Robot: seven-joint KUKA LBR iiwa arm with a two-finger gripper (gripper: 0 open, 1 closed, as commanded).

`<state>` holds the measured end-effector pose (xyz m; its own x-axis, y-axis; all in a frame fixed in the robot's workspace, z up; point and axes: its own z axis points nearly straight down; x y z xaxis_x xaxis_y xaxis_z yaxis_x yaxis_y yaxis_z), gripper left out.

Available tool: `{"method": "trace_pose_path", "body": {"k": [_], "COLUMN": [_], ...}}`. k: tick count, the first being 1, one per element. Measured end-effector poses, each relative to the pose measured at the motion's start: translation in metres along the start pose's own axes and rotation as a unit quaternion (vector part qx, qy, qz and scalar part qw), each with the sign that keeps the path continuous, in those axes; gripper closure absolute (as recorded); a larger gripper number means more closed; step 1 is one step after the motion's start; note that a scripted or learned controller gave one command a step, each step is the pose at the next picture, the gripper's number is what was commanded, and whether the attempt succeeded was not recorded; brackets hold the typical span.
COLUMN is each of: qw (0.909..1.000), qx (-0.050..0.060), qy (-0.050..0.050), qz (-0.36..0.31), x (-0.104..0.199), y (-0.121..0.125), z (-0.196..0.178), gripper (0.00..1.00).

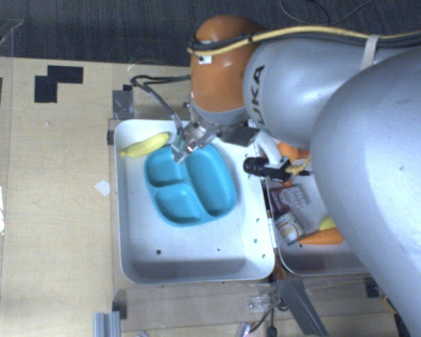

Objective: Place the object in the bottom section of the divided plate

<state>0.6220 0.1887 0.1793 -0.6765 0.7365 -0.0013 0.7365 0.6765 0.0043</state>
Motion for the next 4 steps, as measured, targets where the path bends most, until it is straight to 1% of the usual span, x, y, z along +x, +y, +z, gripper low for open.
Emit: {"method": "trace_pose_path", "body": {"k": [1, 2, 3, 4], "qw": [1.0, 1.0, 0.9986, 0.9902], "qx": [-0.001, -0.004, -0.002, -0.002], "qy": [0.0, -0.001, -0.001, -0.002], "qz": [0.0, -0.001, -0.053, -0.14], "x": [0.0, -0.001, -0.013, -0.006], "y": [0.0, 0.002, 0.007, 0.016], "z": [-0.001, -0.013, -0.008, -0.142], "gripper": [0.0, 1.0, 1.0, 1.0]}}
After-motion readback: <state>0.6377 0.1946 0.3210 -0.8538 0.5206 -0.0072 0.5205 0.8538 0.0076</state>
